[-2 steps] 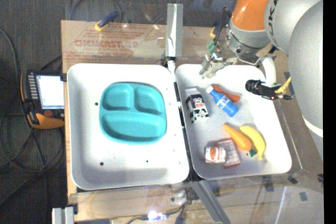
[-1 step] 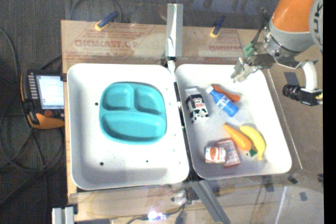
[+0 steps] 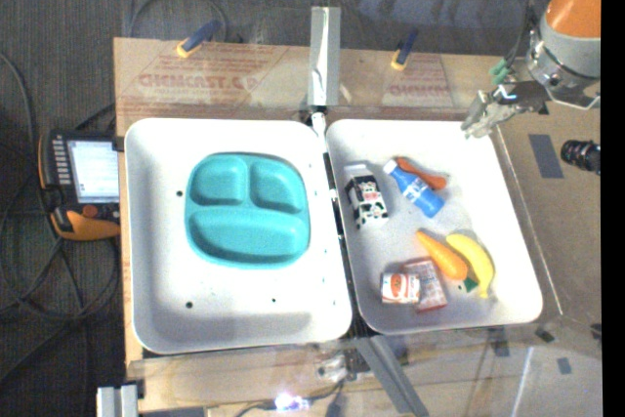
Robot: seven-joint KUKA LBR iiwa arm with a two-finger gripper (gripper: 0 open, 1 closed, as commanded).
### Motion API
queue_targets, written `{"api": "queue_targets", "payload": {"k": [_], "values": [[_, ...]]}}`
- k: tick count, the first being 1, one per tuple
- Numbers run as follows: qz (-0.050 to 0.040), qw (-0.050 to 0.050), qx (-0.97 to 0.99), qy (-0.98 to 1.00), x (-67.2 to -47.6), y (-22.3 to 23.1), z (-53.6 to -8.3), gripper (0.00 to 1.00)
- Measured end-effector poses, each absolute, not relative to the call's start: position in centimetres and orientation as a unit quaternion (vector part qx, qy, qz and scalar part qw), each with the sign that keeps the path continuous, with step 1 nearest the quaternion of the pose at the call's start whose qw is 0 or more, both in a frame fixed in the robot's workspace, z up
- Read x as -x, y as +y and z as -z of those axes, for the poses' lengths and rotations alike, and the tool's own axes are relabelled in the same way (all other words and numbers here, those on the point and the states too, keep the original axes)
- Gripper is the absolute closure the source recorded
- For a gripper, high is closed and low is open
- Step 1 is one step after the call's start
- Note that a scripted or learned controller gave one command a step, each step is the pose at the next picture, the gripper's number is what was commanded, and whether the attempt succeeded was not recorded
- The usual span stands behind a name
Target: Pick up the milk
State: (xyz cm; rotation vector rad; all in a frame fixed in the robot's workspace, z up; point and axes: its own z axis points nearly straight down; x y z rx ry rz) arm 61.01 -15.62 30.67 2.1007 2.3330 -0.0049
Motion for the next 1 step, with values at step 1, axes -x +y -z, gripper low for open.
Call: {"api": "queue_targets", "payload": {"k": [1], "values": [[0.0025,0.001,-0.63,0.777,-60.11,-15.77,-29.72,1.0]]}}
